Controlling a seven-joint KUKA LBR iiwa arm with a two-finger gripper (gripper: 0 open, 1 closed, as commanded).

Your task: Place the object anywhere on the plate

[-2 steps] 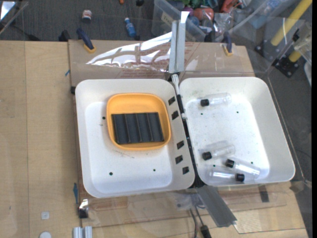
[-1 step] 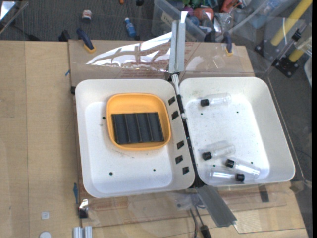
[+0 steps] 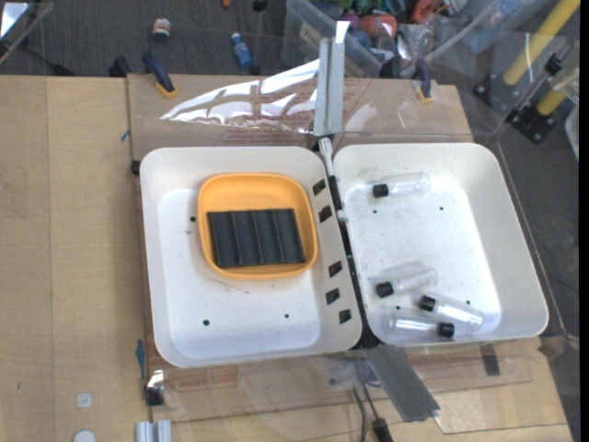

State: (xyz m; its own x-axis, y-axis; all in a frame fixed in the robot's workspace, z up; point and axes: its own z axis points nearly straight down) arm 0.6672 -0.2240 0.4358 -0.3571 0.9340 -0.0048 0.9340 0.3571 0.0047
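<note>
The orange plate [image 3: 258, 225], squarish with rounded corners and a raised rim, lies flat in the left bin [image 3: 175, 330], toward its 12 o'clock side. A dark ribbed insert [image 3: 255, 238] covers its floor. Four clear vials with black caps lie on their sides in the right bin [image 3: 502, 201]: one [image 3: 399, 187] toward 11 o'clock, one [image 3: 403, 281] at 7 o'clock, and two [image 3: 449, 310] [image 3: 419, 325] close together near 6 o'clock.

Wooden bench [image 3: 64, 247]; dark carpet floor [image 3: 101, 17] behind; clear tub of colourful clutter [image 3: 386, 7] top right.
</note>
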